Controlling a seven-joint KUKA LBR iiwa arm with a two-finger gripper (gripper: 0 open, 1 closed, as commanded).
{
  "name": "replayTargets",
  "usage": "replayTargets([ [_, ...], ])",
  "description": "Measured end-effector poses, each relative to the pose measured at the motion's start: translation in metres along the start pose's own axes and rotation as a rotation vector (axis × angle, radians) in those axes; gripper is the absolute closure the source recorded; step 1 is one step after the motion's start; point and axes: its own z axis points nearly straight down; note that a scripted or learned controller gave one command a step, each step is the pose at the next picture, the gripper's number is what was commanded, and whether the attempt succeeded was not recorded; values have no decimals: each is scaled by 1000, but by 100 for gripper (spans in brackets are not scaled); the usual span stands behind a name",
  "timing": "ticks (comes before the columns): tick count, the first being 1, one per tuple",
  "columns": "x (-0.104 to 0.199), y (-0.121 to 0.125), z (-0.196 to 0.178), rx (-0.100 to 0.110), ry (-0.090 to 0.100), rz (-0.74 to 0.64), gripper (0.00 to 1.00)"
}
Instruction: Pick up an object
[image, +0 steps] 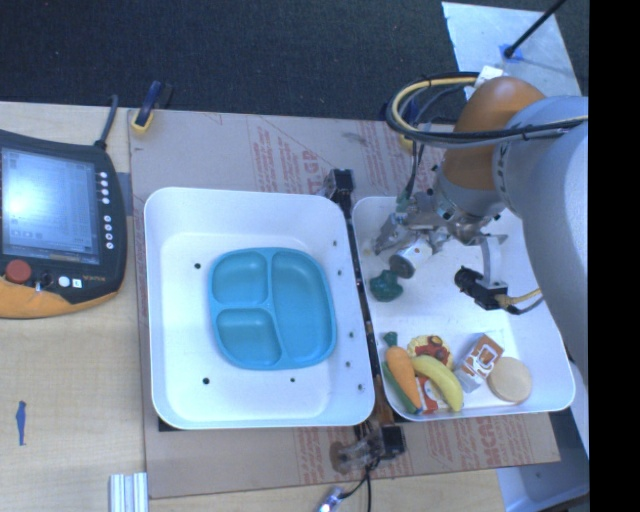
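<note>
Toy food lies in the right bin (545, 330): a carrot (401, 375), a banana (441, 381), a small carton (480, 360) and a round bun (510, 380) clustered at its near edge, with a dark green piece (386, 288) farther back near the left wall. The jaws (403, 245) hang over the far left part of this bin, just above the green piece; whether they are spread or pressed together cannot be told. The left bin (170, 300) holds a blue divided plate (271, 307).

The grey arm (545, 170) reaches in from the right, wrist angled downward.
</note>
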Motion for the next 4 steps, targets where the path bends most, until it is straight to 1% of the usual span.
replayTargets([
  [1, -7, 0, 0, -1, 0, 2, 0],
  [2, -21, -16, 0, 1, 0, 3, 0],
  [3, -32, -42, 1, 2, -1, 2, 0],
  [4, -9, 0, 0, 0, 1, 1, 0],
])
